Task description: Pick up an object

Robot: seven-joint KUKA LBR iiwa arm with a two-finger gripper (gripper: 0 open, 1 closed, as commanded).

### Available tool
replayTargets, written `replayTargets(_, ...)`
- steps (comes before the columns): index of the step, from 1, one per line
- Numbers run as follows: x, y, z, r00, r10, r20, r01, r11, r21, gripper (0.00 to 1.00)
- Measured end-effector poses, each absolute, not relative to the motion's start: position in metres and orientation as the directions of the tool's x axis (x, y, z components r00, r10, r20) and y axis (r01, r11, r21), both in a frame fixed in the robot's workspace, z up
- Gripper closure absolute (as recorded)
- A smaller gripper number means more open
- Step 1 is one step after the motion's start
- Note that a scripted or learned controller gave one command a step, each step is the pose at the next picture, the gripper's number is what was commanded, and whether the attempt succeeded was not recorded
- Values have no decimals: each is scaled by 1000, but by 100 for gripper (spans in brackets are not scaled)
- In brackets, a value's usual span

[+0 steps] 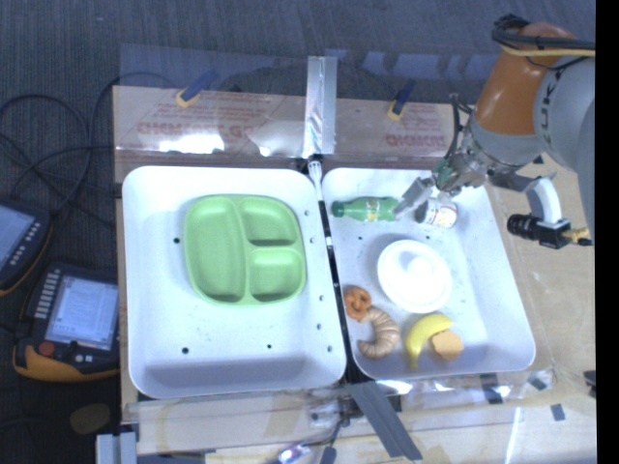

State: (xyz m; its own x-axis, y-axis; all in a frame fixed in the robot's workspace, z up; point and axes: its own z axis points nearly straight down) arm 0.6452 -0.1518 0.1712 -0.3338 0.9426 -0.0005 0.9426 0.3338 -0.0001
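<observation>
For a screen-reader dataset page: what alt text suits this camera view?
The arm's tool hangs low at the back of the right bin, beside a green bottle, above a white plate, pretzel, banana. A green divided tray sits in the left bin.

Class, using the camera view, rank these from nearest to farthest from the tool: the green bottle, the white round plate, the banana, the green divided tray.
Measured from the tool at the right bin's far end:
1. Green bottle, lying just to its left.
2. White round plate, mid right bin.
3. Banana, at the right bin's near edge.
4. Green divided tray, in the left bin.
</observation>
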Motion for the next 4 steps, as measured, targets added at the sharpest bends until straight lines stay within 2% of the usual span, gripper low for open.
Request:
replayTargets(1, 659, -211, 122, -317, 949, -3, 949, 317, -2, 0)
replayTargets(2, 646, -214, 96, -186, 983, 1, 982, 186, 22, 0)
replayTargets(3, 623, -216, 90, -456, 890, -9, 890, 456, 9, 0)
replayTargets(4, 625, -214, 101, -457, 889, -9, 889, 457, 13, 100)
